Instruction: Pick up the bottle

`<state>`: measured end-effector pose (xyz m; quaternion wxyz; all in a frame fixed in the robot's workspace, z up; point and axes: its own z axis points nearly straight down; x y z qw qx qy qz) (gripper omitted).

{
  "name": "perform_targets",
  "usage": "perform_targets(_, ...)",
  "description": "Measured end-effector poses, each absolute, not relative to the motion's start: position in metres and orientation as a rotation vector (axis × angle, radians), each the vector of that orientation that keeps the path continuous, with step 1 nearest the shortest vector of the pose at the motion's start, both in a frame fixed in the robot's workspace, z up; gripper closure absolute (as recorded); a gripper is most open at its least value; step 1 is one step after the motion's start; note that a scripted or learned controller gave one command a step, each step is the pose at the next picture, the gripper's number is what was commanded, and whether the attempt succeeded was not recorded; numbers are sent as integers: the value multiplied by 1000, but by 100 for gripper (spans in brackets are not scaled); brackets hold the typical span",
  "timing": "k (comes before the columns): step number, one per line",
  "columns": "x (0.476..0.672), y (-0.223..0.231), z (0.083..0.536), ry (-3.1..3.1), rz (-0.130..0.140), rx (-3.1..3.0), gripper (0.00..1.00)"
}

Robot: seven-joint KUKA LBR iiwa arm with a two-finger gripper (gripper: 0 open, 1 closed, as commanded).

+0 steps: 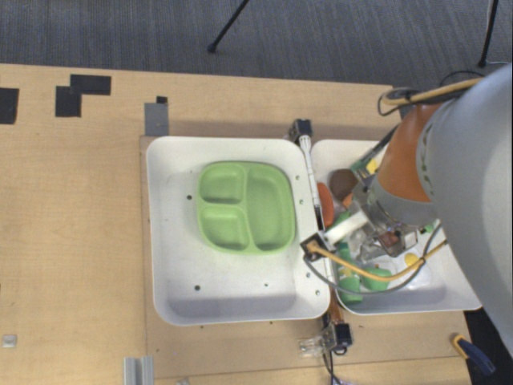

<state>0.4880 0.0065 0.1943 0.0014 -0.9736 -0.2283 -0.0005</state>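
Grey carpet along the far edge, crossed by thin black stand legs [240, 10]; nearer, a pale wooden tabletop [72, 239] with a few black marks [80, 93] at its far left. Two shallow white bins side by side on it.

Left bin [164, 239]: one green divided plate [244, 207], three compartments, lying flat near the middle.

Right bin [449, 295]: largely covered by the grey arm [473, 183] with its orange band [401, 167], reaching in from the right. Claw [377, 245] low over the near-left part of that bin, above a jumble of small things. Released or clenched: cannot tell (too much hardware crowded around it).

Close to the right bin's left wall, a red-orange thing [323, 200]; just beyond it, a brown rounded thing [343, 183]. Toward the near-left corner, just beside and partly under the claw, a green shape [351, 285].

Bottle somewhere in this right-bin clutter, not to be singled out with certainty; possibly the green shape, though too hidden to tell.
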Motion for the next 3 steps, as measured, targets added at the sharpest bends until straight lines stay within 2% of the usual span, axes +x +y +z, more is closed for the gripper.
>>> perform_targets(1,487,67,218,-812,0,-3032,100)
perform_targets(2,487,154,230,-718,-1,-3056,100)
perform_targets(3,487,216,227,-872,0,-3016,100)
